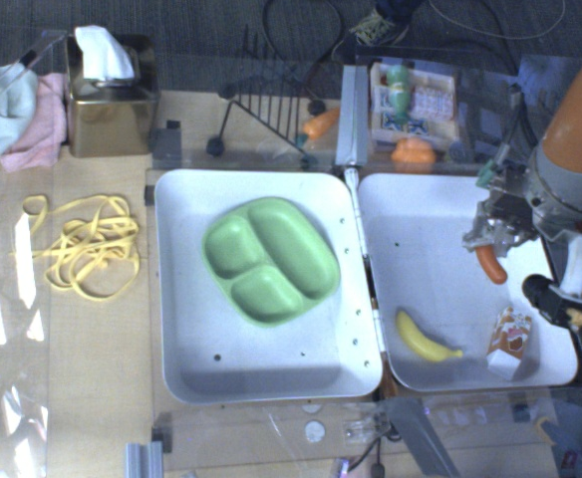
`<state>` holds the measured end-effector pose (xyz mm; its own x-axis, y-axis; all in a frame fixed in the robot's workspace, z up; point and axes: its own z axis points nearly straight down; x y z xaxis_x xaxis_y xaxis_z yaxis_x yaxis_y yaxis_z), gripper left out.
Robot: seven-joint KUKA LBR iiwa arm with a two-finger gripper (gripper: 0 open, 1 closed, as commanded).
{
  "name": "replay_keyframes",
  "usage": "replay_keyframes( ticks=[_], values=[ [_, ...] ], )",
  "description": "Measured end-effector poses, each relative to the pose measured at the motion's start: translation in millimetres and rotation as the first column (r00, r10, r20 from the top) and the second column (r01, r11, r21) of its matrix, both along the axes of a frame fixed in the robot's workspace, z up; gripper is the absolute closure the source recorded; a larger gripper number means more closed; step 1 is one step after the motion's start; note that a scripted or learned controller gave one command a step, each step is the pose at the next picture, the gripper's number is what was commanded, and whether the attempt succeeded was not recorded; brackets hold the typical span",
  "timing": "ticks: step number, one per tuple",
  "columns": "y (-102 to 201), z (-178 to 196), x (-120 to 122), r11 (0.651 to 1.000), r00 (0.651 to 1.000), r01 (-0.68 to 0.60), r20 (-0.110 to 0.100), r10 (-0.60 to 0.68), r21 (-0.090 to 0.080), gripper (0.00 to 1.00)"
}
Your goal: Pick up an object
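In the right bin [421,207] lie a yellow banana [426,338], a small red-and-white carton [511,339] and an orange-red sausage [492,265]. My gripper [490,235] hangs over the bin's right side, directly above the sausage's upper end, which it partly hides. Whether it touches the sausage is not clear from this angle. The banana lies near the bin's front wall, well left of and below the gripper. The carton stands in the front right corner.
A green divided plate [269,259] fills the middle of the left bin [186,357]. Yellow cord [84,243] lies on the bench at left. A tissue box [110,93], a wire rack [266,113] and boxed toys [413,103] sit behind the bins.
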<state>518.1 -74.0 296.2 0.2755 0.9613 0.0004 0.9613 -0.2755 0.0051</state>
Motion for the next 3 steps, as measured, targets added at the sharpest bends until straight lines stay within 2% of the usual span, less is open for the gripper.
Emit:
replay_keyframes(
  ticks=[1,2,3],
  values=[
    [87.9,-92.6,-18.6,0.981,0.981,-0.192,-0.003,0.192,0.001,1.00],
    [8.9,-13.5,17.4,0.886,0.886,-0.464,0.000,0.464,-0.003,1.00],
    [85.5,-57.8,-22.7,0.929,0.929,-0.370,-0.003,0.370,0.001,1.00]
  ],
)
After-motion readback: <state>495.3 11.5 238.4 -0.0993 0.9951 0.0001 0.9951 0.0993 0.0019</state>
